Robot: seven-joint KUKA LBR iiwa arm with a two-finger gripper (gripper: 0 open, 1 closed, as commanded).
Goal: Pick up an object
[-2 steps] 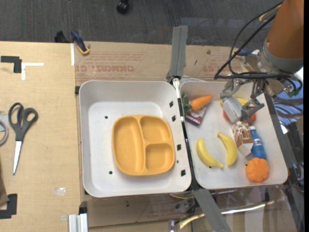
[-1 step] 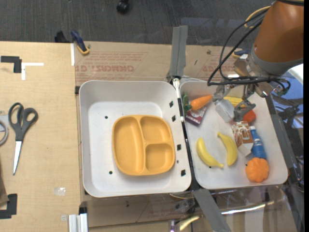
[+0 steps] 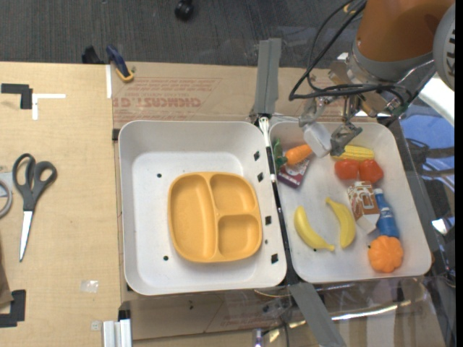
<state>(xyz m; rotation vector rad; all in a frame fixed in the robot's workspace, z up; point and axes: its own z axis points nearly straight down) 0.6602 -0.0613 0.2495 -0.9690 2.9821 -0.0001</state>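
Note:
My gripper hangs over the back of the right bin, open, with nothing between its fingers. An orange carrot lies just left of it, beside a purple box. A yellow corn cob sits just right of it, above two red tomatoes. Nearer the front lie two bananas, a small carton, a blue bottle and an orange pumpkin.
The left bin holds a yellow divided plate. Scissors lie on the bench at the far left. Cables loop above the right bin's back edge.

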